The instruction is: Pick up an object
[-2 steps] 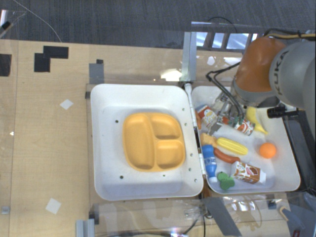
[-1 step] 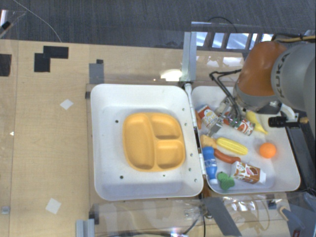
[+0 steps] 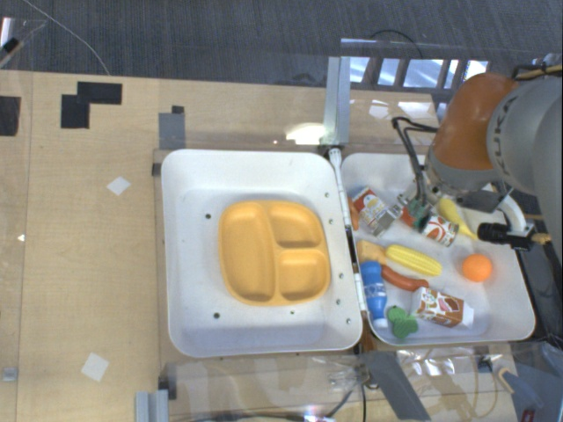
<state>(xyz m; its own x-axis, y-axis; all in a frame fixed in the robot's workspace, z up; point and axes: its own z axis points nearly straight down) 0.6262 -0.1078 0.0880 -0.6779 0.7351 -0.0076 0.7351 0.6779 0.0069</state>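
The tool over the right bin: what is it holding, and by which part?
It cannot be told: the tool sits low among the packets, and its tip is too small to read.

Two bins sit side by side mid-frame. The left bin [image 3: 176, 262] holds a divided tray [image 3: 273, 251] at its centre. The right bin [image 3: 519, 319] (crowded) holds a corn cob [image 3: 413, 259], a ball [image 3: 477, 268] to its right, and a bottle [image 3: 373, 290] along the left wall.

The robot's rounded grey metal arm [image 3: 532, 134] carries a glossy orange band [image 3: 466, 121] above its wrist. Thin black cables [image 3: 409, 143] loop just beside the orange band, and a white bracket with a black cylindrical fitting [image 3: 506, 227] sits below it.
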